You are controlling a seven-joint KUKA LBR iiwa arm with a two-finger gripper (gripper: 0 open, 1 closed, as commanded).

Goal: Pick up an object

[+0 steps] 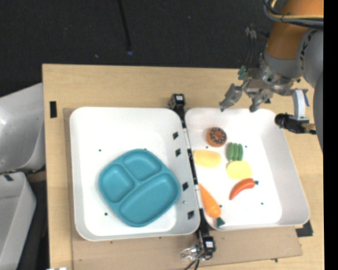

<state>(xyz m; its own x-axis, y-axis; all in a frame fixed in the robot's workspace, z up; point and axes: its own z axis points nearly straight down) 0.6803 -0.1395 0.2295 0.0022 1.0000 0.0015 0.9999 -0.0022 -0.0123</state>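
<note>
The hand (240, 102), spread open and empty, is held above the doughnut (217, 136); neighbouring toys could be nudged if descent drifts.

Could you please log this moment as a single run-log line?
hand: open, holding nothing, above right white bin's far edge | round brown doughnut toy: nearest item, untouched | teal divided plastic plate: in left bin

I counted two white bins (84, 151), one blue divided plate (138, 187), and six toy foods (217, 136).
</note>
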